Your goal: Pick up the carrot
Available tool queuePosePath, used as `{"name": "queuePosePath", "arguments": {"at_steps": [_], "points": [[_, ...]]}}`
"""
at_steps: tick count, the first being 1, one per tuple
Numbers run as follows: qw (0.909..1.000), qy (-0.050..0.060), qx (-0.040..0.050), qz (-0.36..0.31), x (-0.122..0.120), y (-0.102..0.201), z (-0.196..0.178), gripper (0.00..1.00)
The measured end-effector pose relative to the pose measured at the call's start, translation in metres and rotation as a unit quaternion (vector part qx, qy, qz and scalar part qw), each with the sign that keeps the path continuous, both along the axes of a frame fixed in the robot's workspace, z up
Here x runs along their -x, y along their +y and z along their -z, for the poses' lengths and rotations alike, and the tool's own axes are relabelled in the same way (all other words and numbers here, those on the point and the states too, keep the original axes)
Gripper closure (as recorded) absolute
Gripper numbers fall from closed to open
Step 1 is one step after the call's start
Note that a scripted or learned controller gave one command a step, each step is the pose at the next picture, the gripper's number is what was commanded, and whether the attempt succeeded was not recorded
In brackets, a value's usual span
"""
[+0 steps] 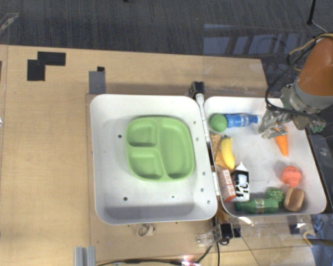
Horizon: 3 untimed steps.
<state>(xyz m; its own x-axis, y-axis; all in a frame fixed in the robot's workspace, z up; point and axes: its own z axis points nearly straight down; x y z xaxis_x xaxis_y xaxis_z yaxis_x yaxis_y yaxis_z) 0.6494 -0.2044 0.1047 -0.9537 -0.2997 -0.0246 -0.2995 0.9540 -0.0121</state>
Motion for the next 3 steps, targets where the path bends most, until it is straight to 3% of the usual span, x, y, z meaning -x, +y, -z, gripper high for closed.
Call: {"name": "queuePosePath", "arguments": {"at_steps": [1, 2, 3], "points": [[1.0000, 0.005, -0.0004, -0.001, 0.002, 0.000, 0.002, 0.00], [0.9943, 0.005, 0.0027, -0.106, 0.019, -0.004, 0.013, 0.00], [0.9942, -0.003, 0.0046, -0.107, 0.014, -0.003, -0.002, 1.00]]}}
